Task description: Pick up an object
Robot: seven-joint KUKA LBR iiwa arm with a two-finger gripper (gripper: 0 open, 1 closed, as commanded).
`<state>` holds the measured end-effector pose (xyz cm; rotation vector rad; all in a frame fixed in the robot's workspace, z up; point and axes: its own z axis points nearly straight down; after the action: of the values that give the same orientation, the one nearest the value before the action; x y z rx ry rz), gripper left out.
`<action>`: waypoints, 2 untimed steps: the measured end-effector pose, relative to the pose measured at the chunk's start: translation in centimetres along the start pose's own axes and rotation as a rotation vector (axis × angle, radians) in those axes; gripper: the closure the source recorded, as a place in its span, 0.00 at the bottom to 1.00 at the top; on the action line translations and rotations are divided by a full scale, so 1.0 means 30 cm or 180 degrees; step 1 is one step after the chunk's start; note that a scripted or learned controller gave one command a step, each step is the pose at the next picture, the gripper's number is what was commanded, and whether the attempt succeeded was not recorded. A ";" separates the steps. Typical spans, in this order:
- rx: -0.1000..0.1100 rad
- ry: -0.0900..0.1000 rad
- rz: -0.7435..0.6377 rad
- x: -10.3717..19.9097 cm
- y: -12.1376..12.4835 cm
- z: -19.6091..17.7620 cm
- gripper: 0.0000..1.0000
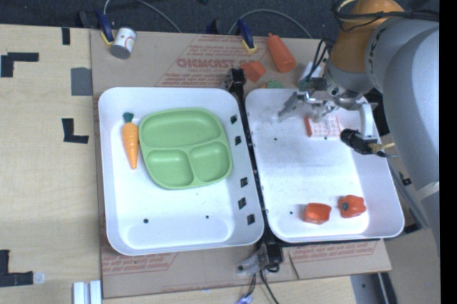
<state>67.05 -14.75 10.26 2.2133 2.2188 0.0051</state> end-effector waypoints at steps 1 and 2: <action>0.0023 0.0009 0.0003 -0.001 -0.006 -0.061 0.00; 0.0005 0.0003 0.0000 -0.047 0.002 0.033 0.00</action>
<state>67.11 -16.15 9.28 2.2147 2.2198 0.0043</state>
